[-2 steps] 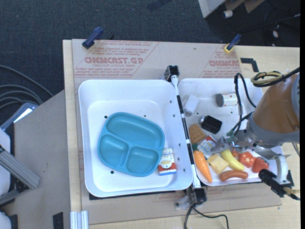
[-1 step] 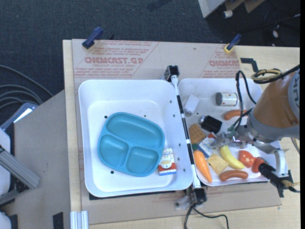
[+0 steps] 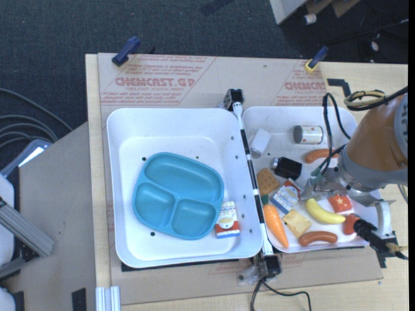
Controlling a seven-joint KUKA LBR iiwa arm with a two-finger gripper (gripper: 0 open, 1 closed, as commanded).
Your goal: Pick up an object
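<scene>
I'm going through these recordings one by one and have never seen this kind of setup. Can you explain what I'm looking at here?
One camera looks down at a slant on a bench with two shallow white bins. The left white bin holds a blue three-compartment plastic tray and, beside it, a small printed carton. The right white bin holds toy food and small items: an orange carrot, a yellow banana, a brown sausage, a silver can and a black block. The grey and orange robot arm reaches in from the right over this bin. Its wrist hides the gripper, so whether anything is held cannot be told.

Blue tray [image 3: 178, 193], yellow banana [image 3: 324, 212], orange carrot [image 3: 275, 226], white bins [image 3: 120, 173].
</scene>
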